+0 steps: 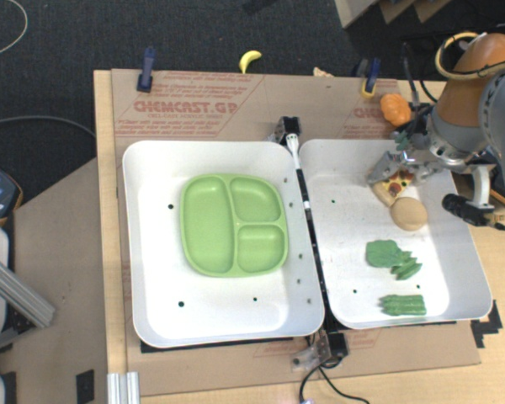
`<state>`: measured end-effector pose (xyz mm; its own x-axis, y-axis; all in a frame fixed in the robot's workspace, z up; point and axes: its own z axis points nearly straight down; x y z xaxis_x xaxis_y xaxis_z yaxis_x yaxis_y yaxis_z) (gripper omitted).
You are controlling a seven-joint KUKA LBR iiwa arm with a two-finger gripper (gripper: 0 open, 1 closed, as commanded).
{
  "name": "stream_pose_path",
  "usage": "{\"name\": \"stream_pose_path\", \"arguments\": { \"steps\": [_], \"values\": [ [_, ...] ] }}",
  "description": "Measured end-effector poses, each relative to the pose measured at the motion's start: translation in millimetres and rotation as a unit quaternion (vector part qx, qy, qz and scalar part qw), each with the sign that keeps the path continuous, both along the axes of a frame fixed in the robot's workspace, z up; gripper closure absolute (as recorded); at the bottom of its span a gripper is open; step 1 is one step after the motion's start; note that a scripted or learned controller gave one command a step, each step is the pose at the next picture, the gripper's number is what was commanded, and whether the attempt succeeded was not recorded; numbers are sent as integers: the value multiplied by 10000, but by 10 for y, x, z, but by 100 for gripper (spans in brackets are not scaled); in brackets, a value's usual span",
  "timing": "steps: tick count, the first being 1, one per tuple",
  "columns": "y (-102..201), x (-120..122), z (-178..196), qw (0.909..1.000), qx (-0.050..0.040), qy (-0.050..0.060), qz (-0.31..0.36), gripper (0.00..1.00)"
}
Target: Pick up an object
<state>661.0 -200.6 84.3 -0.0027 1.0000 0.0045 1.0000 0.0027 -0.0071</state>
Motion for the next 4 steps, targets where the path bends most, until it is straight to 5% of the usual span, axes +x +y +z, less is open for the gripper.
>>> {"name": "stream_pose_path", "arguments": {
  "steps": [1,2,3,4],
  "values": [
    [-11,8,140,10000,-24,-45,-4,100],
    [564,-155,976,10000,-19,-73,12,100],
    [257,82,2300,9999,-57,-129,-10,100],
    [339,52,4514,9999,-57,-148,-1,100]
  ]
}}
